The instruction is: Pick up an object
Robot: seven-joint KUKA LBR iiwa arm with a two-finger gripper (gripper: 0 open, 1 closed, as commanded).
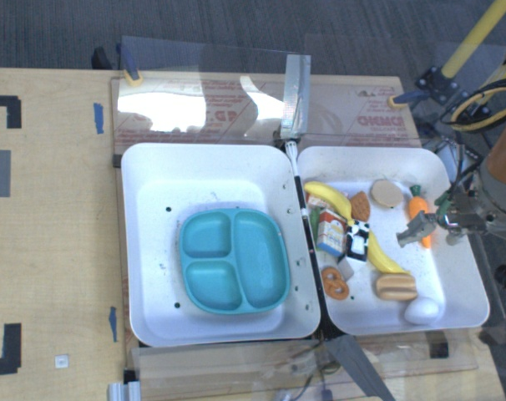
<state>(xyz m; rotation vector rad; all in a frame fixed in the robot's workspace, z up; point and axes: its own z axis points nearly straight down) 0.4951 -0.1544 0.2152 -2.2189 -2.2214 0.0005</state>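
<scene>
One carrot [417, 209] lies just beside the claw [412, 235]

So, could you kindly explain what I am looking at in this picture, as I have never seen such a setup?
This is one camera fixed above a bench, looking down at a slant. Two shallow white bins sit side by side. The left bin holds a teal divided plate. The right bin holds toy food: two bananas, a pretzel, a hot dog bun, a white egg, a carrot and a few others. The grey robot arm reaches in from the right; its gripper is over the right bin, near the carrot. I cannot tell whether it is holding anything.
</scene>
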